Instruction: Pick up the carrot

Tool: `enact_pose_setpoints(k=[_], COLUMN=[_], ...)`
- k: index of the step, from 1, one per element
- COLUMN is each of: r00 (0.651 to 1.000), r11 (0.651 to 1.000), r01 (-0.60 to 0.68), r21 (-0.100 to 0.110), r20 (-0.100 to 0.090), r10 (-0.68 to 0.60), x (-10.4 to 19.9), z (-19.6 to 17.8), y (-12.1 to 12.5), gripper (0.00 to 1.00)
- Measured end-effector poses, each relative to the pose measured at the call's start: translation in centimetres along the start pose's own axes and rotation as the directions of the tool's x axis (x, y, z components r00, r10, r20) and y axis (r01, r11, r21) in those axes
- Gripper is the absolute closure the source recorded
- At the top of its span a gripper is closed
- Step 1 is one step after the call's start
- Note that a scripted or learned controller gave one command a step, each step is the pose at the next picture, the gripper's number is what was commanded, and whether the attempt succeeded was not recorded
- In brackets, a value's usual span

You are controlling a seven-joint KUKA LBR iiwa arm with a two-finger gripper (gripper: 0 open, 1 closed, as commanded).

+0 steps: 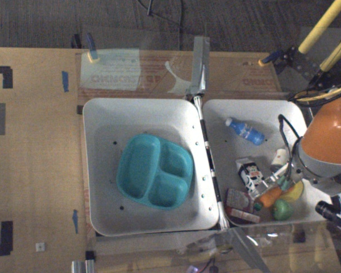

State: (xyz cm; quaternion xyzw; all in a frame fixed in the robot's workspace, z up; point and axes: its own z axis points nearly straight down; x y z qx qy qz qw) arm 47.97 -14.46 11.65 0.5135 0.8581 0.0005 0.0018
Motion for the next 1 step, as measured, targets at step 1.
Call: enact_pose_setpoints(k=[1], r00=[0.964], r11=[0.964], r01=[0.265], r21=[-0.007], r20=[0.001], r10=[-0.265], x=[0.26], z=[2.57], y=[0.60], gripper=[0.00])
